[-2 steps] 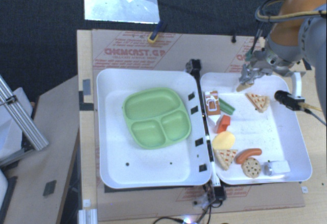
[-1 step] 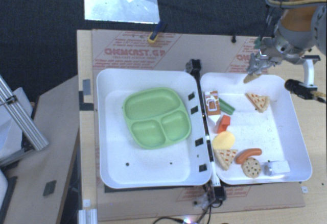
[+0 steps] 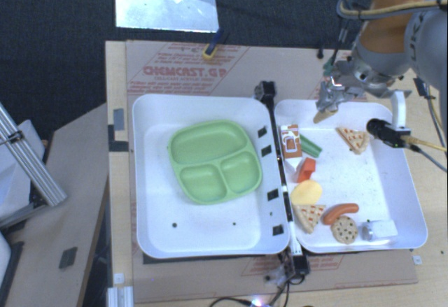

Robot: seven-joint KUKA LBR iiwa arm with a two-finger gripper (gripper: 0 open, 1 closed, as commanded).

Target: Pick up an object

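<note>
Above the right white bin (image 3: 413, 229), the gripper (image 3: 327, 104) clenches a tan wedge-shaped piece (image 3: 324, 116); lift straight, slowly, keeping the pinch firm.

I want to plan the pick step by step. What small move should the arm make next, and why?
Probably lower the gripper a little. It hangs over the far edge of the right bin, and a tan piece lies just under it, apart from the pizza slice and other toy food.

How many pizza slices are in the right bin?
2. One pizza slice lies near the bin's far right side; the other pizza slice lies at the near left, beside the sausage. None looks hidden.
</note>
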